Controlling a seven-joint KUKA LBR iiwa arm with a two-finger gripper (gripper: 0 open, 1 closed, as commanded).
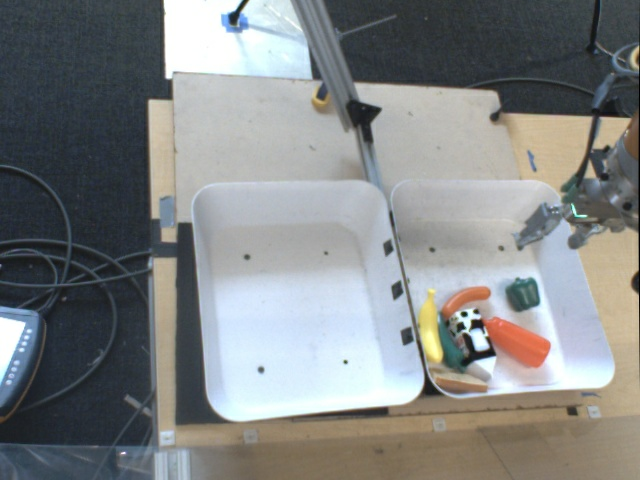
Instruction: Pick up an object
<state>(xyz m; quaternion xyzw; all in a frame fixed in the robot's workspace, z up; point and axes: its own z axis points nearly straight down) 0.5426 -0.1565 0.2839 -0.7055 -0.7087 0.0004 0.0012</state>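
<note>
Step in hand: the approach, as I judge it. Nothing is gripped yet; the claw [556,226] hangs over the upper right part of the right bin [470,200], apart from every toy.

Claw state: two grey fingers show, one reaching left toward the bin's middle and one nearer the wrist, with a plain gap between them. They stand apart and nothing lies in the gap.

Where the objects are: all are clustered in the near half of the right bin. A green pepper [522,292] lies nearest the claw, just below it in the view. An orange carrot [520,341] lies below the pepper, close to the bin's near right wall. A small orange-red sausage [466,298] lies to the pepper's left. A yellow banana [430,328] lies along the divider side. A black-and-white block [470,334] sits between banana and carrot, touching a green piece beside it.

Left bin [290,203]: bare white floor with a few dark dots.

Next move calls for: choosing one toy, most likely the pepper since it stands by itself, then bringing the claw over it, lowering with the fingers either side, and closing.

Risk: the crowded banana-and-block cluster offers little room for fingers; the carrot lies close to the wall.
</note>
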